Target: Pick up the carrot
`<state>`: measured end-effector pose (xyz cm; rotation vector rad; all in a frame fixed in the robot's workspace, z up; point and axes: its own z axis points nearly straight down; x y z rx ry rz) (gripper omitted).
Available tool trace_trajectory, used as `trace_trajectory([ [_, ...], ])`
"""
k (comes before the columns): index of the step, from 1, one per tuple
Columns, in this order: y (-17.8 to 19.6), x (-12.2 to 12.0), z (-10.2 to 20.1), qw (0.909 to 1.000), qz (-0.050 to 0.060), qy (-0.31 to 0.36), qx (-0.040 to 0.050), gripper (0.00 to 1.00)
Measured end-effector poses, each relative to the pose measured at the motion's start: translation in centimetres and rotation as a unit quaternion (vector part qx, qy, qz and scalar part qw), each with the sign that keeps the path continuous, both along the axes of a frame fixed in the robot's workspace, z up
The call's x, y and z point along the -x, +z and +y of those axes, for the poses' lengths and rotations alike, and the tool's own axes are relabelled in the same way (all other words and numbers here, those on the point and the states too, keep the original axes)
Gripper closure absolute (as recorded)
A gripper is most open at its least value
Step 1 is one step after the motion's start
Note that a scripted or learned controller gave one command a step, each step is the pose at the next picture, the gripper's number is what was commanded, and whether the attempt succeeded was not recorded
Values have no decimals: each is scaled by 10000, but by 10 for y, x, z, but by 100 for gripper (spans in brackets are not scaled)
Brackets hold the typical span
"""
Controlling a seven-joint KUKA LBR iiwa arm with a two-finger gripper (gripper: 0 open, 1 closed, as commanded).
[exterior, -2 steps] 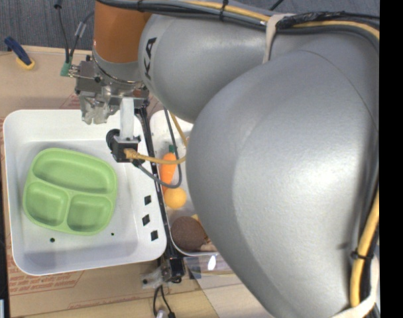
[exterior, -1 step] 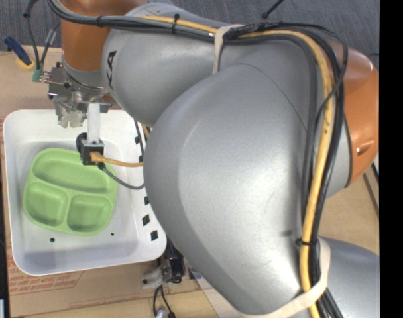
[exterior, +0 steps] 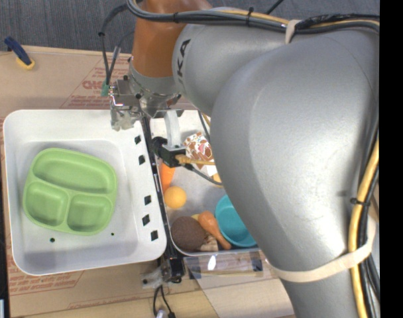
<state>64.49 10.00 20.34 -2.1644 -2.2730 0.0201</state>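
Here, from the camera view above the surface, we see the grey arm (exterior: 287, 144) sweeping in from the right and covering much of the right bin (exterior: 188, 247). Its orange band (exterior: 158, 35) sits near the top of the picture, and below it the wrist reaches down over the divide between the two bins.

The pincer (exterior: 172, 152) hangs low inside the right bin, close to its left wall. We cannot tell how far apart it stands, since the dark tip merges with the things around it, and we see nothing clearly held.

Just below the pincer lies an orange piece (exterior: 167, 175) against the bin wall; we cannot tell what it is. Beneath it rests a yellow-orange ball (exterior: 175, 197). The carrot (exterior: 211, 225) lies lower in the right bin, slanting between a brown rounded object (exterior: 187, 232) on its left and a teal bowl (exterior: 234, 227) on its right, touching or nearly touching both. It is well apart from the pincer. A patterned white and red item (exterior: 199, 148) sits just right of the pincer.

The left bin (exterior: 16, 177) holds a green divided tray (exterior: 72, 191), lying flat with three compartments. Brown cardboard (exterior: 56, 71) lies under both bins.
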Motion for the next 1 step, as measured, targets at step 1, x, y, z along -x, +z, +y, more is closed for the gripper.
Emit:
trace_trajectory([
  [1,0,0,6,10000,-4,39,-20,0],
])
